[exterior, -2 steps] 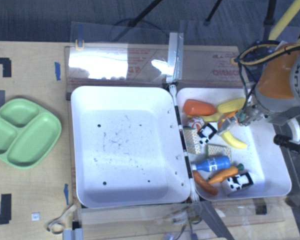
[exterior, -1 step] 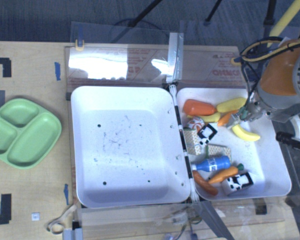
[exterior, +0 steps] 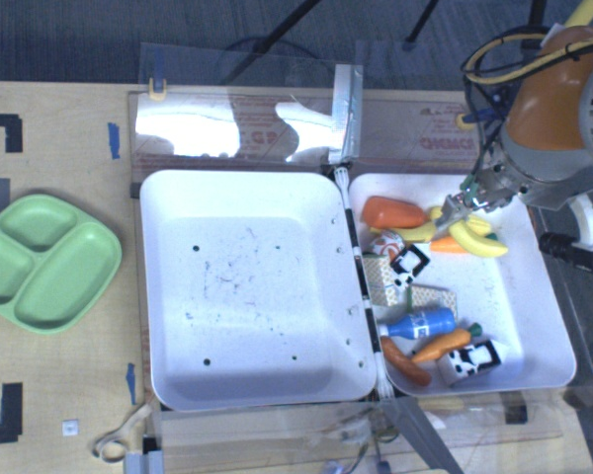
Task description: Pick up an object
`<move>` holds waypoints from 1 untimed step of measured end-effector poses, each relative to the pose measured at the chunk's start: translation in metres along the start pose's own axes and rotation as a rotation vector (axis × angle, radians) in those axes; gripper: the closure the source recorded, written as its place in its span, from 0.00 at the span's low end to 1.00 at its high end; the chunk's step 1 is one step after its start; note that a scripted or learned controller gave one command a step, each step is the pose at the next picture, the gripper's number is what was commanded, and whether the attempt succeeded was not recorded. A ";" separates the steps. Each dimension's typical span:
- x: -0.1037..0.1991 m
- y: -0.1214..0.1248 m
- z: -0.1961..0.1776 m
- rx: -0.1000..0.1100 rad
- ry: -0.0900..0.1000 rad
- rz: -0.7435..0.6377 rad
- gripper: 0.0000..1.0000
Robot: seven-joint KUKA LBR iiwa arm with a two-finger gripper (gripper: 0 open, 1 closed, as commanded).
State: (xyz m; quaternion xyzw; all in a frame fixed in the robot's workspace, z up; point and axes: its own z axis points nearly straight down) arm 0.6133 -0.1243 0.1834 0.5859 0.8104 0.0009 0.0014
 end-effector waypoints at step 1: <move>0.027 0.066 -0.027 0.000 0.000 0.095 1.00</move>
